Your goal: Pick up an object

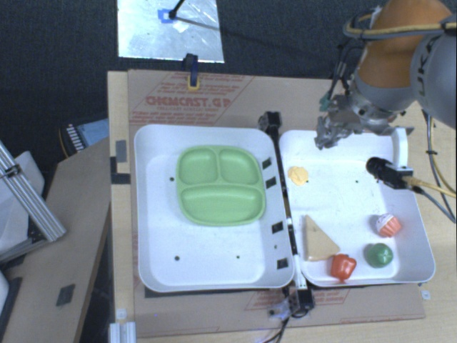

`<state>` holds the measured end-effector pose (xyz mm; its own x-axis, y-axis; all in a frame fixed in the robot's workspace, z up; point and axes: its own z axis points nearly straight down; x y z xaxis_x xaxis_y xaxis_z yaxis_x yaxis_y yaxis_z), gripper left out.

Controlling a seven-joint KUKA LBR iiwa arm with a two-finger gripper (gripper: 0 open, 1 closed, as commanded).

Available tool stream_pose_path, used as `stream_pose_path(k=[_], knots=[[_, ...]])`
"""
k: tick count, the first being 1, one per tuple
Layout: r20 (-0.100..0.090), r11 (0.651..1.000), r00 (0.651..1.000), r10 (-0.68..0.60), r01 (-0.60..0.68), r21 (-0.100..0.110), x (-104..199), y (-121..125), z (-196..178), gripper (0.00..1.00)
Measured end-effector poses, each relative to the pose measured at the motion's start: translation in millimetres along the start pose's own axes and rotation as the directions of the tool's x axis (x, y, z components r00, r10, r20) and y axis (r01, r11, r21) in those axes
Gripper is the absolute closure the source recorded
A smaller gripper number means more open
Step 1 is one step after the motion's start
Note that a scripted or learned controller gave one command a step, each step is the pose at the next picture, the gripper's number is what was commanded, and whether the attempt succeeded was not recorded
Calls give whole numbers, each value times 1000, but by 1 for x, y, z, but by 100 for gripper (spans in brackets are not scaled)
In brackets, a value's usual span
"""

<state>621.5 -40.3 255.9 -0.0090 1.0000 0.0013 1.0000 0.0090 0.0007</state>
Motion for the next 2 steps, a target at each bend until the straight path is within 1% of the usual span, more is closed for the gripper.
stream_pose_path(k=[1,2], knots=[[0,1000,1000,0,0,1,52,-4,18,100],[0,1000,1000,-1,1,1,110,-3,32,100]])
